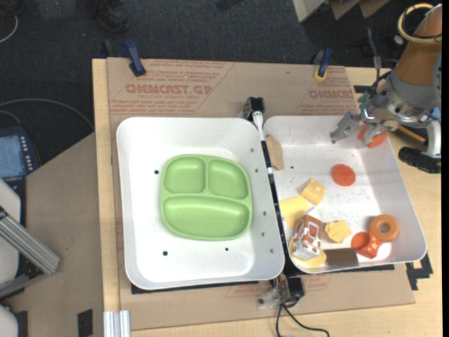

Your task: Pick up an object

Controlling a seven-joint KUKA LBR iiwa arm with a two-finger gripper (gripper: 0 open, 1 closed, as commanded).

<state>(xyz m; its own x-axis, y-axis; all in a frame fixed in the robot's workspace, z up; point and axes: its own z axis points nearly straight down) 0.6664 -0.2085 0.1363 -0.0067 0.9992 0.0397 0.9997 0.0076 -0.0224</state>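
My gripper [355,130] hangs over the far right part of the right bin [401,188], its grey fingers spread open with nothing between them. A small orange-red piece [377,139] lies just right of the gripper, touching or nearly touching one finger. Further forward in the same bin lie a red disc [343,175], a yellow wedge [313,190], a flat yellow block [295,207], a small red-and-white carton [306,235], a tan cracker [337,231], a brown ring donut [384,227], a red round piece [365,243] and a dark brown bar [342,257].
The left bin [140,160] holds a green divided plate [206,196]. A tan strip [274,153] leans at the right bin's left wall. The arm's orange band [419,62] stands at the far right. Blue clamps [135,58] pin the cardboard base.
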